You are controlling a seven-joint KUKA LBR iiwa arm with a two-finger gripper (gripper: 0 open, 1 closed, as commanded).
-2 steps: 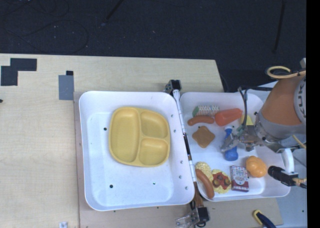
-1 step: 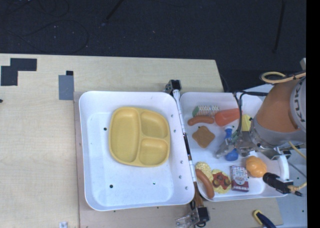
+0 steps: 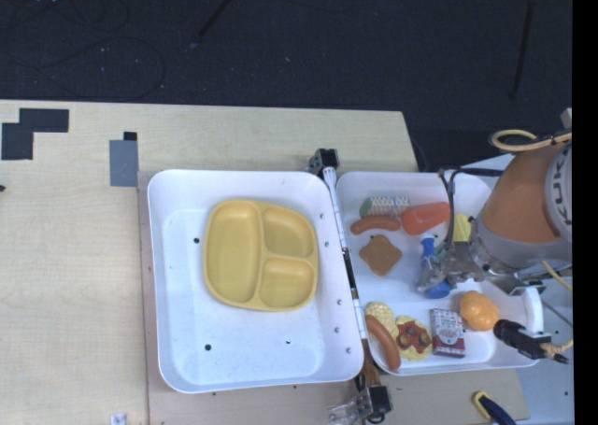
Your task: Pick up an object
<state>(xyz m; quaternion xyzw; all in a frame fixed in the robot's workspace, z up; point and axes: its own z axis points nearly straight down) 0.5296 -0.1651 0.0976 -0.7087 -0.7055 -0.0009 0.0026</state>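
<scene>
- Blue plastic is what sits right under your gripper [image 3: 437,276]: a small blue object [image 3: 429,248] against the fingertips, another blue piece [image 3: 439,290] just below them. Whether anything is actually pinched there, you cannot tell; the wrist hides how the tool stands.
- Expect a miss or a partial catch if the tips have landed between the two pieces rather than around one.
- Crowding is your main risk. The brown toast piece [image 3: 380,254] lies just to the tool's left, the orange fruit [image 3: 478,310] close beside it toward the bin's near edge, and the red carrot-like piece [image 3: 425,218] just beyond it. A sideways drift could shove any of these.
- Lifting may drag a neighbour along and drop it.
- The yellow divided plate [image 3: 261,254] in the left bin [image 3: 177,358] is well away from the tool, so it is not at risk.
</scene>
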